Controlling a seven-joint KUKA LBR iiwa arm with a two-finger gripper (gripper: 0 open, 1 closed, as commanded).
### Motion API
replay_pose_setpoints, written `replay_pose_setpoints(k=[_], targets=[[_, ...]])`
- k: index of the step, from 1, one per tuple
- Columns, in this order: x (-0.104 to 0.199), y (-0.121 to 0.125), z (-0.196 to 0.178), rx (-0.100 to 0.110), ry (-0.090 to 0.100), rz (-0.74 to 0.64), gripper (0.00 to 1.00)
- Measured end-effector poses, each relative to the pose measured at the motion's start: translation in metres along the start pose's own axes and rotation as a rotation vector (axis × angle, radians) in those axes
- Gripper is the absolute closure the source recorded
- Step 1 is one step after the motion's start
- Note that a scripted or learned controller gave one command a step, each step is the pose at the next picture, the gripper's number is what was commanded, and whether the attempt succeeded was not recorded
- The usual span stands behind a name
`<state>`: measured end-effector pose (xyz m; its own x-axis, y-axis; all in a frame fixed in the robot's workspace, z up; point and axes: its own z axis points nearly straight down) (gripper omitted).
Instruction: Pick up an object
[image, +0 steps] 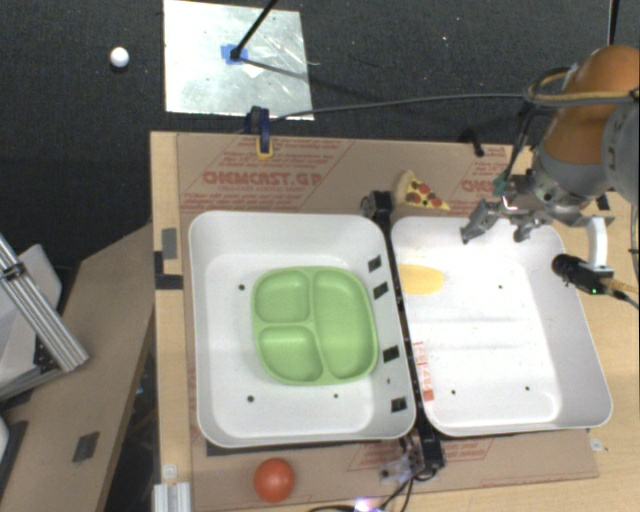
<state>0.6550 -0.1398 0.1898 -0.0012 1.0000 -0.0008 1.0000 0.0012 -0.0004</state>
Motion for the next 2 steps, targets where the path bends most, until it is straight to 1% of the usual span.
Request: replay_pose_setpoints(k=[1,2], targets=[[-0.001,-0.007,0.059,0.001,0.001,0.000,0.00],[0.000,-0.007,0.107,0.001,0.001,0.000,0.00]])
